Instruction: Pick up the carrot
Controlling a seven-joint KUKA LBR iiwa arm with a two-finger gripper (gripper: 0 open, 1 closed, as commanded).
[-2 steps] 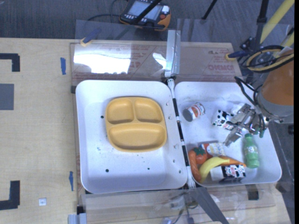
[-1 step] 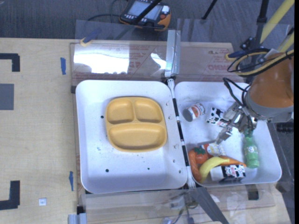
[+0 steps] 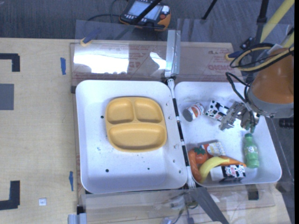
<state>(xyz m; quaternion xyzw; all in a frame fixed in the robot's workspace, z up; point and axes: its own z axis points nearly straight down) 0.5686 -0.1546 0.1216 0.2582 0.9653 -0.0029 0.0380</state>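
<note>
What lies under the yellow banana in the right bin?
The curved yellow banana lies across an orange carrot and a red-orange item. Their covered parts, and the white right bin's floor beneath, are hidden.

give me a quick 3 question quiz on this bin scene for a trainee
1. True or false: the yellow tray lies in the left bin.
2. Which lies nearest the carrot? A) banana B) green bottle C) can
3. Fill in: the gripper hangs over the ____ bin.

Key
1. True.
2. A: the banana lies against the carrot in the right bin's near corner.
3. Right, up beside the cow-print carton, away from the carrot.
</note>
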